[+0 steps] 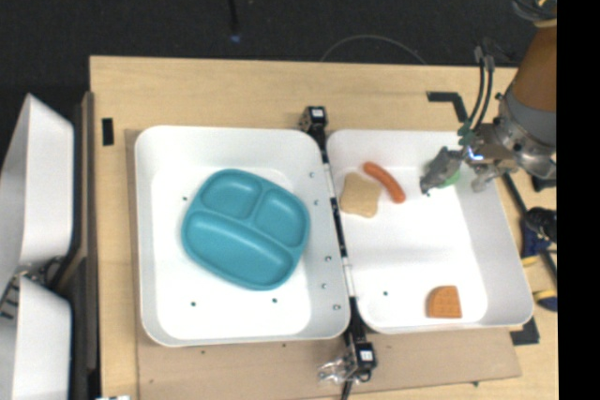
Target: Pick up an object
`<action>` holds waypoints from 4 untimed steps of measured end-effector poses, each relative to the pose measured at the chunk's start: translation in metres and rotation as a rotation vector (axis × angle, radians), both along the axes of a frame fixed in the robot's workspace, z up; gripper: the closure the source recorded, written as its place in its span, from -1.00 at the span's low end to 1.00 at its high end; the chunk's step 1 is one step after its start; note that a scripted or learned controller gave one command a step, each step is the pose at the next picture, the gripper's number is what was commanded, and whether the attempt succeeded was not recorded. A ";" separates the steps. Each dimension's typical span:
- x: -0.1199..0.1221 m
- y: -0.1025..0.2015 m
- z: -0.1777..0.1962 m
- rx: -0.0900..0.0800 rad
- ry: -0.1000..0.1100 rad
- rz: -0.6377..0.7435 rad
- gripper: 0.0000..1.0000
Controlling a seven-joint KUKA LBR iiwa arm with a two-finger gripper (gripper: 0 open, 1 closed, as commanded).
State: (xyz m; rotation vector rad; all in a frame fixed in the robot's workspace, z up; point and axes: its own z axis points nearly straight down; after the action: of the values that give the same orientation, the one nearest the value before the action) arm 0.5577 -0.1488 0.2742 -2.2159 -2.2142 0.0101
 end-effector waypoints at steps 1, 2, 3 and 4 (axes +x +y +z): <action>0.002 0.000 0.007 -0.002 -0.012 0.003 -1.00; -0.007 0.000 -0.052 -0.003 -0.007 0.000 -1.00; -0.003 -0.009 -0.099 -0.004 -0.008 -0.001 -1.00; -0.002 -0.009 -0.162 -0.004 -0.007 -0.002 -1.00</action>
State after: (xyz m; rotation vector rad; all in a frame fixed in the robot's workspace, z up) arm 0.5558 -0.1575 0.1125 -2.2231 -2.2173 0.0063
